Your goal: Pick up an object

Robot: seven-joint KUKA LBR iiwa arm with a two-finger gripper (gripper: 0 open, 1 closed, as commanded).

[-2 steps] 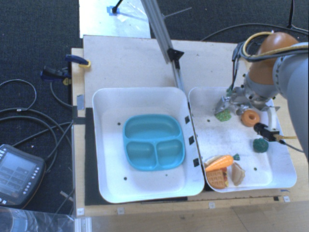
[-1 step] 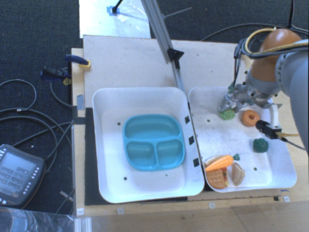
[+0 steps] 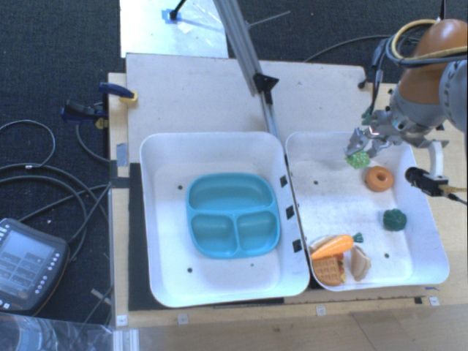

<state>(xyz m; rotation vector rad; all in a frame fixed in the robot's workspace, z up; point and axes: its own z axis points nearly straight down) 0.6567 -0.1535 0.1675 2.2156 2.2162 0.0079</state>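
No writing legible; fingers seemingly grip green object

**Table and floor around it**

A pale beige board table stands on dark speckled carpet floor. Left of the table, black cables loop over the carpet beside a grey handheld control pendant.
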